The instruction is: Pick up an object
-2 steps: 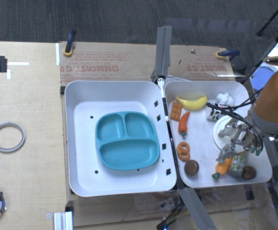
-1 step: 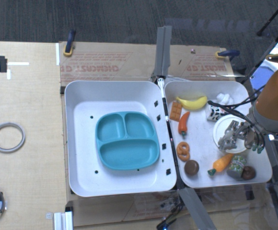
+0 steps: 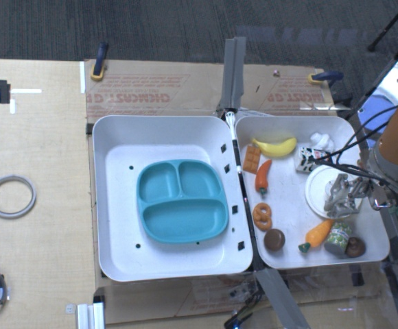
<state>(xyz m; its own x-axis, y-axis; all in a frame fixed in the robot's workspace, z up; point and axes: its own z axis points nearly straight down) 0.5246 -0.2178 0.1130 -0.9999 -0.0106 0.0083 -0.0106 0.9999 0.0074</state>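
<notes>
My gripper hangs low over the right bin, above the right edge of a small white plate. Just below it lie an orange carrot, a green can and a brown round piece. A banana, an orange waffle block, a red-orange chili, a pretzel and a brown ball lie further left in the same bin. A white and black item sits above the plate. Nothing shows held in the gripper.
The left bin holds a blue divided plate. A grey tape ring lies on the bench at the far left. Cables run from the arm across the right bin's upper right corner.
</notes>
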